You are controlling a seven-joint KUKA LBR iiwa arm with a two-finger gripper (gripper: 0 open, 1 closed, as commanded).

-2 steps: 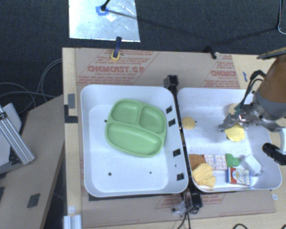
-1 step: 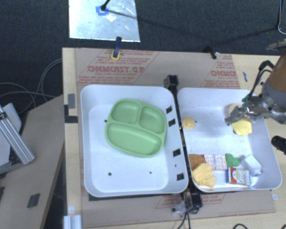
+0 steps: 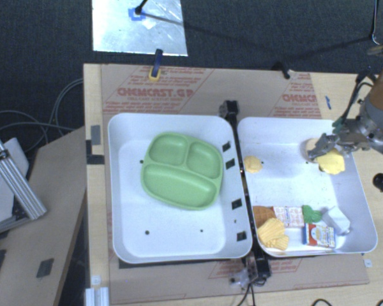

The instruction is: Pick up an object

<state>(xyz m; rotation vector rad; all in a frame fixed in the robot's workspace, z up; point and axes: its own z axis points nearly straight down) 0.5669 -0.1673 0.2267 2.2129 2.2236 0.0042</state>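
While the gripper (image 3: pixel 323 146) sits low over the far right part of the right bin (image 3: pixel 287 142), I can't tell its jaw state: metal parts blur together there. Just beside it on the near right lies a pale yellow rounded object (image 3: pixel 333 163), smooth, lemon-like; touching or apart, can't tell. Arm (image 3: pixel 380 110) comes in from the right, grey body, orange band on top.

Right bin is shallow white plastic with rounded corners. Other contents:
- small yellow lumpy piece (image 3: pixel 253 165) near the left wall, mid-depth
- brownish-orange textured item (image 3: pixel 263 214) at the near left, touching a yellow ridged item (image 3: pixel 273 234) that looks like a toy corn cob or banana bunch
- flat printed packet (image 3: pixel 289 216) just right of those
- green toy piece (image 3: pixel 311 213) next to it
- small red-and-white carton (image 3: pixel 318 236) against the near wall
- white-grey blocky item (image 3: pixel 337 220) at the near right

Left bin (image 3: pixel 124 171), same white plastic, holds a light green divided plate (image 3: pixel 182 171): oval, matte, three compartments, turned at a slant, roughly centred.

Black clips (image 3: pixel 233 164) run along the seam between bins. Both bins rest on a brown printed cardboard sheet (image 3: pixel 179 91). On the dark carpet beyond lies a shiny metal sheet (image 3: pixel 139 18).
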